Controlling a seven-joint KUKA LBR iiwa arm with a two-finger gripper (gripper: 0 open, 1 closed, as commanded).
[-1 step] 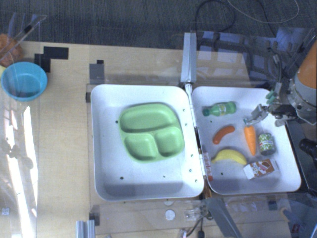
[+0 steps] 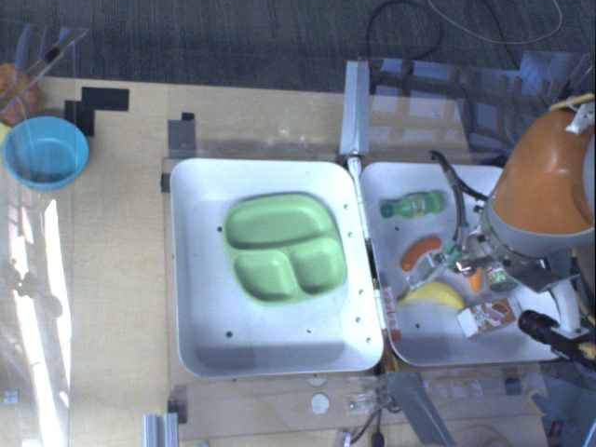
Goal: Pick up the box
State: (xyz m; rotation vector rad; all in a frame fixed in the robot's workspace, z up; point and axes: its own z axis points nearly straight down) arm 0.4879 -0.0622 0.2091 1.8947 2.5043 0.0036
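Left bin (image 2: 200,343), centre frame, holds a green divided tray (image 2: 282,247). Right bin (image 2: 438,345) holds a green bottle (image 2: 413,205), red sausage (image 2: 420,251), banana (image 2: 434,295) and small box (image 2: 487,317) at lower right. Arm's tool (image 2: 453,257) hangs just above the banana. Blue bowl (image 2: 46,151) sits on desk (image 2: 102,277), upper left.

Tray (image 2: 281,248) in left bin (image 2: 200,343); box (image 2: 487,317) in right bin (image 2: 424,350).

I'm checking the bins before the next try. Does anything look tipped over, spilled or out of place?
Nothing looks spilled or broken. The small brown and white box lies askew near the front of the right white bin, and the green plastic bottle lies on its side near the back. The green divided tray sits slightly turned in the left bin.
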